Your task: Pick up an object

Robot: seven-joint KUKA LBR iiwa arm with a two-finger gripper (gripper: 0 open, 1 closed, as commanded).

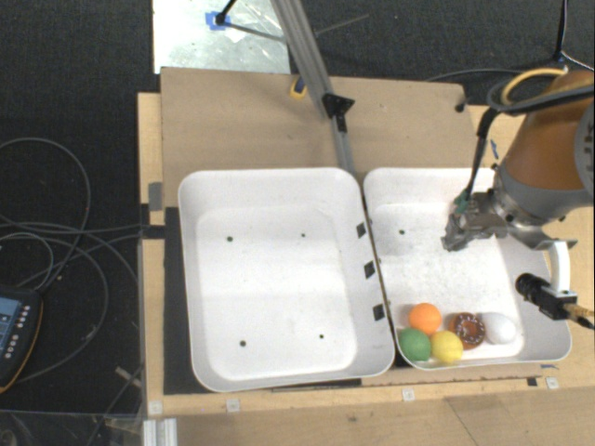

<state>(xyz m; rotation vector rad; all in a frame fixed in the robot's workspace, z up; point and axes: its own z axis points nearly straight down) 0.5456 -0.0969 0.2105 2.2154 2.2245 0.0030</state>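
Green ball (415, 346): front edge of the right bin (548, 356), touching the yellow ball (447, 347).
Orange ball (425, 318): just behind. You judge it light, smooth and rolly; grab across its middle.
Gripper (458, 233): farther back, nothing in it; you cannot tell its state.

Arm (558, 147): broad rounded segment, orange-brown shell, grey metallic collar beneath it. Yellow hose (530, 79) arcs over the top of the orange section; a thin black cable (480, 161) runs down alongside it toward the wrist. End effector (457, 237): compact block of dark grey and silver metal, dull finish, small hardware details too blurred to resolve. White curved bracket (559, 266) sits below the grey collar. A black cylindrical fitting (541, 293) projects beside that bracket, with a short tan tip at its far end.
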